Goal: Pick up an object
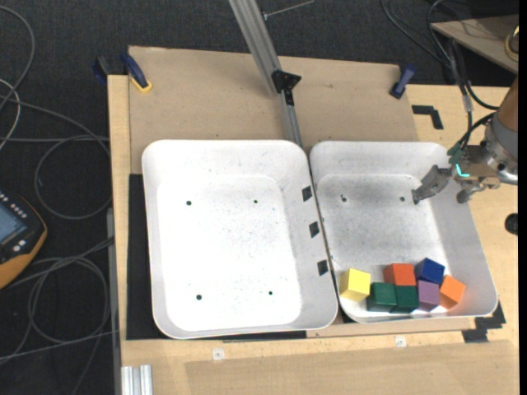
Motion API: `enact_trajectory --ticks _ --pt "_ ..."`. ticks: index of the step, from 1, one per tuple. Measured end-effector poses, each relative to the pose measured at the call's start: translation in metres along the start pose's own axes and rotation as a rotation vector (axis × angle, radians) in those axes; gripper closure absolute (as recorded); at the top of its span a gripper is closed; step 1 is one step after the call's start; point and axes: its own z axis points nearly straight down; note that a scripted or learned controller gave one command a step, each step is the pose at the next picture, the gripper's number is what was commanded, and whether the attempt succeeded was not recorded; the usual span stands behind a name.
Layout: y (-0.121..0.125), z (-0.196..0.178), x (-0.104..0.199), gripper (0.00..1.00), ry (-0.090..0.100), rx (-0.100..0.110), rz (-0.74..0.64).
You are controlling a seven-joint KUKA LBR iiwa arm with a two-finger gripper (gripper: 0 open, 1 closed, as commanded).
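Several coloured blocks huddle at the front of the right bin [370, 220]: a yellow block [356, 283], a green block [392, 296], a red-orange block [403, 274], a blue block [431, 269], a purple block [428, 292] and an orange block [452, 289]. My gripper [447, 187] hangs over the bin's back right part, well behind the blocks. Its two dark fingers are spread apart with nothing between them.
The left bin [222, 237] lies beside the right one, joined by small black clips. A slanted metal pole [263, 48] rises behind the bins. Blue clamps sit at the board's back corners. Cables and a handheld device lie on the floor at left.
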Motion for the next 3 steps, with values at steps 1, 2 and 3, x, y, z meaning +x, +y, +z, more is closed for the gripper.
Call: enact_trajectory --ticks 1,2,3 --pt "0.001 -0.003 0.000 0.00 -0.001 -0.005 -0.001" --pt "-0.003 0.045 -0.008 0.00 -0.001 0.000 0.001" --pt "-0.007 0.108 -0.006 0.00 0.001 0.002 0.000"
